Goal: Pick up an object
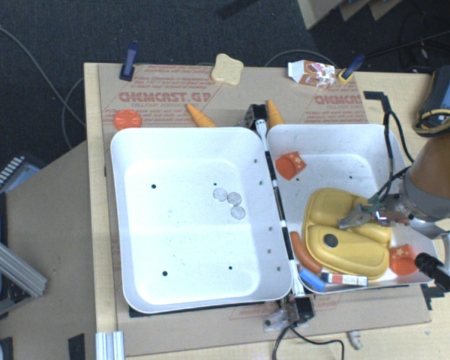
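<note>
White plastic forms the left bin (pixel 135 223), which holds a small cluster of clear round discs (pixel 229 202) near its middle. Behind it, on the cardboard sheet (pixel 165 96), lie an orange cap (pixel 126 118), a blue clip (pixel 128 61), an orange carrot piece (pixel 200 115) and a tan sponge (pixel 227 69). A black clamp (pixel 256 115) sits where the two bins meet at the back. The right bin (pixel 337 137) holds an orange block (pixel 289 165) near its back left corner, and a large yellow toy (pixel 343 233) in its front half. An orange sausage (pixel 305 253) lies along the toy's left front edge, with a blue piece (pixel 311 280) and a marker (pixel 345 279) at the bin's front wall. An orange-red block (pixel 402 261) sits at the toy's right. The gripper (pixel 358 217) is over the toy's top, its fingers close together and touching the yellow surface; nothing is visibly held between them. The arm (pixel 435 178) reaches in from the right.
</note>
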You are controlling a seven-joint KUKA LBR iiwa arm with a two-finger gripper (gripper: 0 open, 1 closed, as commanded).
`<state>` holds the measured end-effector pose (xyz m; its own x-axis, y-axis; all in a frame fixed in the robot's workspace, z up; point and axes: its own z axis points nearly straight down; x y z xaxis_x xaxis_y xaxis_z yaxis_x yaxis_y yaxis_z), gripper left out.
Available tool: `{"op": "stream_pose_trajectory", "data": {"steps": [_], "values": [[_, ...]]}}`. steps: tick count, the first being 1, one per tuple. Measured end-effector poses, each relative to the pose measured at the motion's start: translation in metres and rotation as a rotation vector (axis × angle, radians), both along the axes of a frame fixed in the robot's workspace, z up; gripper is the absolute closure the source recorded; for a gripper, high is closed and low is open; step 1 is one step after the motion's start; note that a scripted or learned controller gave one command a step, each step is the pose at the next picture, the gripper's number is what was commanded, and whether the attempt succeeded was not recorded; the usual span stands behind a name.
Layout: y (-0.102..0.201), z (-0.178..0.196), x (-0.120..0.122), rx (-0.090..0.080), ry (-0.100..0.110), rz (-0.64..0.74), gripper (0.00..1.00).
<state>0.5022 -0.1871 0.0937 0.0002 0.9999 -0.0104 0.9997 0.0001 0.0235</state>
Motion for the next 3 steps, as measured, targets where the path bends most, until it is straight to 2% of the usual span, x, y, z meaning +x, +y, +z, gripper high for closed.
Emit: {"op": "stream_pose_trajectory", "data": {"steps": [1, 2, 3], "values": [[0.064, 0.101, 0.027, 0.010, 0.020, 0.002, 0.00], [0.087, 0.030, 0.038, 0.011, 0.026, 0.001, 0.00], [0.090, -0.001, 0.039, -0.001, 0.006, -0.004, 0.00]]}}
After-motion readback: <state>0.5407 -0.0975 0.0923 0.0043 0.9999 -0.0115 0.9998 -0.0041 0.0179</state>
